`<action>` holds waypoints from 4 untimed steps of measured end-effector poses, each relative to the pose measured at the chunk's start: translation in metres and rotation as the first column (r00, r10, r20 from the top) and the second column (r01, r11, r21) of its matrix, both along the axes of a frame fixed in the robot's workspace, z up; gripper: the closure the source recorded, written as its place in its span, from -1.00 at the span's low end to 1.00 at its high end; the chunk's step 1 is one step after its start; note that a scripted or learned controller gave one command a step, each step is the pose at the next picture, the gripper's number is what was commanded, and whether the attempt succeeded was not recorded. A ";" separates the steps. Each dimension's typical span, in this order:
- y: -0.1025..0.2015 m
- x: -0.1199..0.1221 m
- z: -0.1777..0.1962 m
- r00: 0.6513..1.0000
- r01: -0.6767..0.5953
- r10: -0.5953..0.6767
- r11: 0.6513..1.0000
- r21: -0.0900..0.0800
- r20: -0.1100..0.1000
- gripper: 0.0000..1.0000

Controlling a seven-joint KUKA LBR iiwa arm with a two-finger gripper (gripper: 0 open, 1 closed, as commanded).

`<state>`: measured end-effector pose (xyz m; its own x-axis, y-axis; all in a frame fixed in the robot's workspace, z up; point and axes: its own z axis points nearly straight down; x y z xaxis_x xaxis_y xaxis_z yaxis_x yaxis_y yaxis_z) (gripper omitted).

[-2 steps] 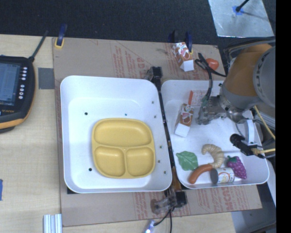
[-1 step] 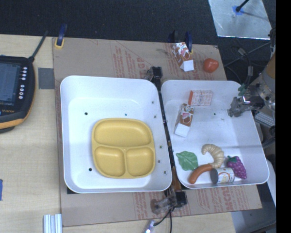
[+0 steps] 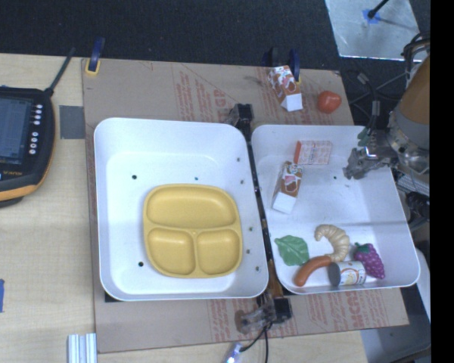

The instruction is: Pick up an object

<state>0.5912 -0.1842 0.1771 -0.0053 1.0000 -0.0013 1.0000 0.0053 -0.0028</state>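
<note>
A yellow 3-compartment plastic tray point(image 3: 191, 230) lies in the left white bin point(image 3: 113, 203). The right white bin point(image 3: 378, 203) holds a small carton point(image 3: 288, 187), a green leaf point(image 3: 292, 249), a croissant point(image 3: 334, 240), purple grapes point(image 3: 371, 259) and a sausage point(image 3: 312, 269); the gripper point(image 3: 361, 162) hovers at its upper right edge

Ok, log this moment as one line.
task: pick up an object | gripper: over right bin, upper right | holding: nothing seen | nearest: carton | left bin: yellow tray

- Right bin point(image 3: 378, 203): bare floor across its middle, between the upright carton point(image 3: 288, 186) and the hand point(image 3: 357, 165).
- Croissant point(image 3: 334, 240), sausage point(image 3: 312, 269), bottle point(image 3: 347, 274) and grapes point(image 3: 371, 259) crowd its near edge.
</note>
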 end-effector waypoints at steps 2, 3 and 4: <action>0.069 0.000 0.010 1.000 0.000 0.000 1.000 0.001 -0.002 -1.00; 0.060 0.038 -0.066 1.000 0.001 -0.001 1.000 -0.001 0.015 -1.00; 0.069 0.072 -0.073 1.000 0.001 -0.001 1.000 -0.001 0.024 -1.00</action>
<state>0.6636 -0.1155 0.1038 -0.0042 1.0000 -0.0020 0.9998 0.0043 0.0208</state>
